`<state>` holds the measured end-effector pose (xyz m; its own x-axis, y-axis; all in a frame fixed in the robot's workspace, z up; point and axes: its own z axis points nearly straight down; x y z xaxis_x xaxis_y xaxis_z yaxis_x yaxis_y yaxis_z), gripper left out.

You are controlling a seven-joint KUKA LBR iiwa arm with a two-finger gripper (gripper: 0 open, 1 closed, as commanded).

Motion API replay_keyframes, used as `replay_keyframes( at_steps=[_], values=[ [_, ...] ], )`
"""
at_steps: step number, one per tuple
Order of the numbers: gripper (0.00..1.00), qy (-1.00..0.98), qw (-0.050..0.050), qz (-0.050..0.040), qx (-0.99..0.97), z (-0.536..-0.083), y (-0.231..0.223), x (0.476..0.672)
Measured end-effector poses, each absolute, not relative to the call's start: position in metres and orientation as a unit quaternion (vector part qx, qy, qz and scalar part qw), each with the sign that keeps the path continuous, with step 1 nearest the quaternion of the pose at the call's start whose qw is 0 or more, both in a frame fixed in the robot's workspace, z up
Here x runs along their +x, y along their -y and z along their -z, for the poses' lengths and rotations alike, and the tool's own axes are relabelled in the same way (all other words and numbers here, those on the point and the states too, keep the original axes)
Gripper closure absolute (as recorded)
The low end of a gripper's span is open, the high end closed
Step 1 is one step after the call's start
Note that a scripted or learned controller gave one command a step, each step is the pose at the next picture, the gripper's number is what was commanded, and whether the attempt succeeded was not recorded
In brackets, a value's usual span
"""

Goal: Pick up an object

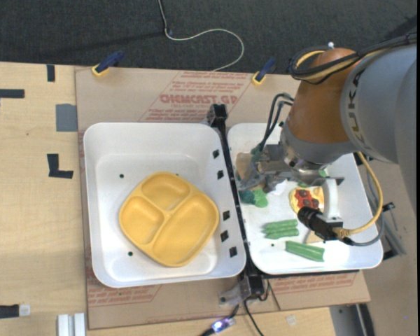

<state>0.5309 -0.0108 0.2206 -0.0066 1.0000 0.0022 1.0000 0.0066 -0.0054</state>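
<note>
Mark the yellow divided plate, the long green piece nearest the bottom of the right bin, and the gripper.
yellow divided plate [169, 218], camera view, central ridge.
long green piece [304, 251], camera view, mid-length.
gripper [255, 182], camera view, between its fingertips.

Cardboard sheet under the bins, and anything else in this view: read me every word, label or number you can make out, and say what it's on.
Red print on the cardboard sheet, upside down: large line looks like "CHEMICAL GP", uncertain.
Smaller red lines beside it: too blurred to read.
No readable text on the yellow divided plate, the white bins or the arm.

Fixed camera above bench, slanted downward (fairly near), both bins [98, 208] framed
</note>
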Motion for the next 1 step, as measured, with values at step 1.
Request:
replay_keyframes(
  at_steps=[1],
  values=[
    [1.0, 0.709, 0.002, -0.0013, -0.705, -0.2257, -0.0205, 0.5298]
  ],
)
